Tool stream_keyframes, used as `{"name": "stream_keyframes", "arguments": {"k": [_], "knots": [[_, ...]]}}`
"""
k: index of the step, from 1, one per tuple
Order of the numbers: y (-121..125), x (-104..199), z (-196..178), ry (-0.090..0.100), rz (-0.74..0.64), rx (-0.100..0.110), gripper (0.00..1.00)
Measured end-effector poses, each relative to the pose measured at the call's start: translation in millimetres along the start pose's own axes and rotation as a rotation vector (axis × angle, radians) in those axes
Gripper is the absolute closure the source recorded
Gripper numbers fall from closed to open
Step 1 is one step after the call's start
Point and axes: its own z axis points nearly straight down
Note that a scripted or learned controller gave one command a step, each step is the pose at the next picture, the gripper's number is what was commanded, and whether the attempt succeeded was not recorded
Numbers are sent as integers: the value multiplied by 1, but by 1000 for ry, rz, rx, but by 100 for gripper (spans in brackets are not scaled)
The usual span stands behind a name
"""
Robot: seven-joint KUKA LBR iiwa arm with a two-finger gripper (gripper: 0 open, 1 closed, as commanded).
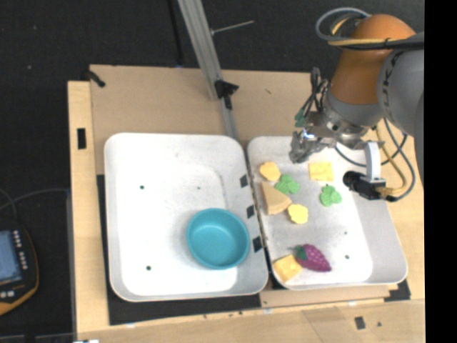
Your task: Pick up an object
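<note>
My gripper (303, 148) hangs over the back of the right bin (378, 259), just above and to the right of a small yellow piece (269, 171). A yellow square piece (320, 171) lies just right of the gripper. Further toward the front lie a green leafy piece (288, 185), a second green piece (330, 196), a tan wedge (274, 199), a yellow lump (298, 214), a purple grape bunch (313, 257) and a yellow cheese block (287, 268). Nothing shows between the fingers.
The left bin (143, 170) holds a blue bowl (217, 238) near its front right. A metal pole (203, 48) slants up behind the bins. A black handheld device (14, 259) lies off the bench at the far left.
</note>
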Motion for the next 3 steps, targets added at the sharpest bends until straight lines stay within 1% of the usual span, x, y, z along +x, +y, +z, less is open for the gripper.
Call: {"name": "stream_keyframes", "arguments": {"k": [1,2,3], "knots": [[1,52,-3,1,0,0,100],[-11,107,-19,2,-1,0,100],[-16,153,-22,1,-1,0,100]]}}
